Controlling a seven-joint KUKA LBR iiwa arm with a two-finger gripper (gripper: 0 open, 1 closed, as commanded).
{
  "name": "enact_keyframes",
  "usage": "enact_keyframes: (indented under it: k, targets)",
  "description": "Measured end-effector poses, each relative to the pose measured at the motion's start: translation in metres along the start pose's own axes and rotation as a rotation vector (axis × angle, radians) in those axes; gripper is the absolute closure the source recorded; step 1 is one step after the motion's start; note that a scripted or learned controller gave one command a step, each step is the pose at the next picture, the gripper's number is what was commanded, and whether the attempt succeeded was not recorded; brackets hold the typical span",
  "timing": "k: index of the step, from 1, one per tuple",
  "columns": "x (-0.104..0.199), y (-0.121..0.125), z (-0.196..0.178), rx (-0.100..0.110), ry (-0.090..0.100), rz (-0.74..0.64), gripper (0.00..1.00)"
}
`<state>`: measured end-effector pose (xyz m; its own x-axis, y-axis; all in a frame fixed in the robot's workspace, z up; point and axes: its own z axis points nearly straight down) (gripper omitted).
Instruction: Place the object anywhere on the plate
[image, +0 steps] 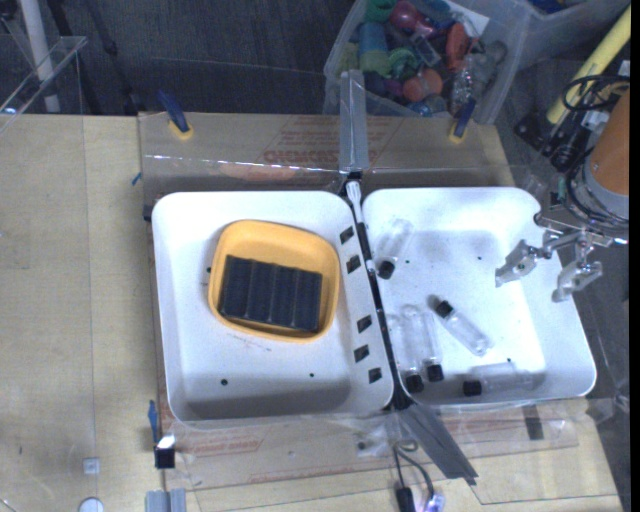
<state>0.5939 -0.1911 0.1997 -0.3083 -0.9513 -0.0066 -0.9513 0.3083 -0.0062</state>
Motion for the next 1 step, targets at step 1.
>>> enact_keyframes:
  k: [1]
  targets:
    - [-0.0105,-0.0064,0.01,-0.002,-0.001,-0.248,0.0]
